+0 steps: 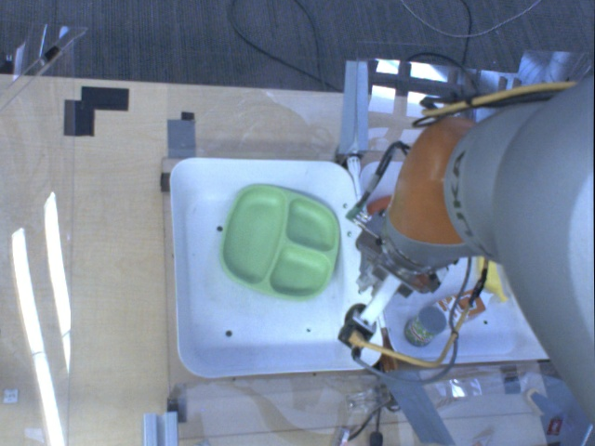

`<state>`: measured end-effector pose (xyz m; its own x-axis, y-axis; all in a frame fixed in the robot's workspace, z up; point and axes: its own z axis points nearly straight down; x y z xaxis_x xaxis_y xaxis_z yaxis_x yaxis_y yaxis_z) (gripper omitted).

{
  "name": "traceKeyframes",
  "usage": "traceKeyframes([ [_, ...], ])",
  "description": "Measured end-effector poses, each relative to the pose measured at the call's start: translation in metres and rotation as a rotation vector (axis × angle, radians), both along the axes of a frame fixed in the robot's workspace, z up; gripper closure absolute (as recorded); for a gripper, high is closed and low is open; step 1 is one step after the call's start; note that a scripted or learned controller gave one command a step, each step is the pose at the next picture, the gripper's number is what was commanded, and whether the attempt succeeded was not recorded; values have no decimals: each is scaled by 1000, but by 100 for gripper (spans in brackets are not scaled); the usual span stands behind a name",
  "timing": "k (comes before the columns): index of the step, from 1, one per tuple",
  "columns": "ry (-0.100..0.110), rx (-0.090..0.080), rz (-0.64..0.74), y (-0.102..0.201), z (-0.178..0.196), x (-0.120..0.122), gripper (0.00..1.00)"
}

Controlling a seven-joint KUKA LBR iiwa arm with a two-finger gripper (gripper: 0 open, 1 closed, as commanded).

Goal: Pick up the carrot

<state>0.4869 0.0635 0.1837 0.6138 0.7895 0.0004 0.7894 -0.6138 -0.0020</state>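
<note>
Dark grey carpet (167, 26) runs across twelve o'clock. The pale wooden bench (93, 295) fills nine o'clock, with a black L-shaped mark (88, 110) at ten o'clock.

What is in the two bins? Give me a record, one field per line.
left bin: holds a green divided plate, three compartments
right bin: largely covered by the arm; a small round greyish object near the front
arm position: reaching in over the right bin, close to the wall between the bins
carrot: cannot tell where it lies
</note>
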Motion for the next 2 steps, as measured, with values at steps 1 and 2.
traceKeyframes([
  [1, -4, -1, 232, -37, 19, 1, 100],
  [2, -6, -1, 304, -20, 76, 13, 100],
])
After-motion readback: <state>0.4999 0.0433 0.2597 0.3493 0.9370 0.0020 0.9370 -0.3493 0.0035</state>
